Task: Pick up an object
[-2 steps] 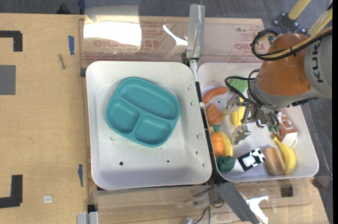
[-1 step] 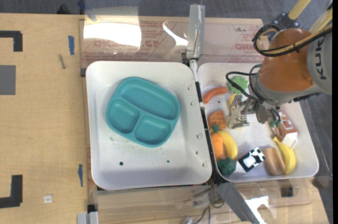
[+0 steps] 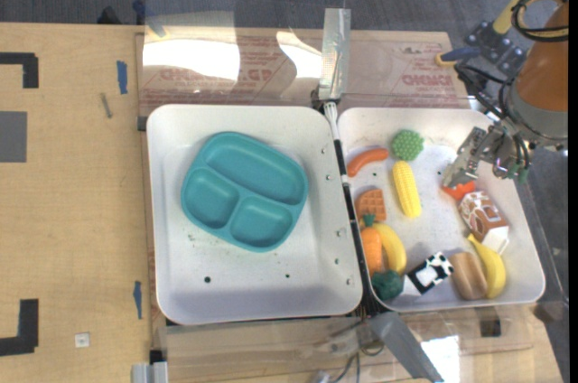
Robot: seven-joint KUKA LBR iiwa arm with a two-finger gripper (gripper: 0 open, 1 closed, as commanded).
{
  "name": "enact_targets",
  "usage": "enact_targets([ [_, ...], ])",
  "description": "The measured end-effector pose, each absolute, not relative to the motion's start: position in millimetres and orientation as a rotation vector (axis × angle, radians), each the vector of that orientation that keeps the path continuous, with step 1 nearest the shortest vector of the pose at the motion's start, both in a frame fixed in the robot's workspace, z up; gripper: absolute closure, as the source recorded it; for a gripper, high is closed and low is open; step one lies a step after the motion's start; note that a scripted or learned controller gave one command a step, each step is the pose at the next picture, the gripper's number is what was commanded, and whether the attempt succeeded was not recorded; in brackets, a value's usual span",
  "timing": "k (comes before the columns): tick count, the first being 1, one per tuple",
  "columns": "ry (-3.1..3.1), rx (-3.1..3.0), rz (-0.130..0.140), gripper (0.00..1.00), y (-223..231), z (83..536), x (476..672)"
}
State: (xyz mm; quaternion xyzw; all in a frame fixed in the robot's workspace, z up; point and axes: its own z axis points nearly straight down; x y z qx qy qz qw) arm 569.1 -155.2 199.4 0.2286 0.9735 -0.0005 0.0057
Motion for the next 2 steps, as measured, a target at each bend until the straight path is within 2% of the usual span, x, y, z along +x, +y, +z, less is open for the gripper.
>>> enact_targets([
  [1, 3.052, 0.715, -0.001, 0.00, -154.0, 197.5, 568.5],
  [2, 3.025, 0.816, 0.001, 0.00, -119.7, 93.3, 578.4],
])
